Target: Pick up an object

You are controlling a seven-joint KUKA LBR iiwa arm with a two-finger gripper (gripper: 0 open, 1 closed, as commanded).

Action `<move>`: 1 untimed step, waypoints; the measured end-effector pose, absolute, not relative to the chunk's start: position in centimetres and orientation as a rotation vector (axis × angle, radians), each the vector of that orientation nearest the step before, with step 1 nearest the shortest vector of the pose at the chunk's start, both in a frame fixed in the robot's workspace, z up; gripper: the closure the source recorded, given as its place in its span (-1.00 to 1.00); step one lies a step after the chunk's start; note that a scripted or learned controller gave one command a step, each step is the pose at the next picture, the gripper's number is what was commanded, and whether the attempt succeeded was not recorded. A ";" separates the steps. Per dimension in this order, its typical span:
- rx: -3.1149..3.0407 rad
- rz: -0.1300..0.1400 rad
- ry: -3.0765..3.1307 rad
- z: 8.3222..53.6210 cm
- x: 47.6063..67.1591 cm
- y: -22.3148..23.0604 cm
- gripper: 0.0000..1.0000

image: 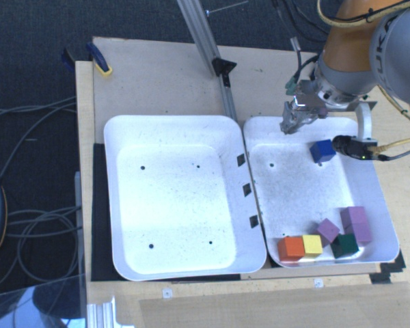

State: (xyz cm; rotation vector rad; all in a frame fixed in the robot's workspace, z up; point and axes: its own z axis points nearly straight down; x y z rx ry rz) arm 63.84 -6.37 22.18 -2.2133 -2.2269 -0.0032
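My gripper (292, 124) hangs over the far edge of the right bin (287, 183), near its back left corner. A blue block (322, 151) lies in that bin, a short way right of and nearer than the gripper, apart from it. In the bin's near right corner sit an orange block (292, 248), a yellow block (312, 244), a small purple block (328, 229), a dark green block (344, 246) and a larger purple block (357, 224), packed close together.
The left bin (123, 183) lies beside the right one, with black clips (246, 188) along their shared edge. A metal pole (205, 39) slants over the bench behind the bins. Cables (389, 149) run off the wrist to the right.
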 end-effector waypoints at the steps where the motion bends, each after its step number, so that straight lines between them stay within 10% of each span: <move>1: -2.212 -0.002 -2.226 22.5 62.7 -1.3 1.00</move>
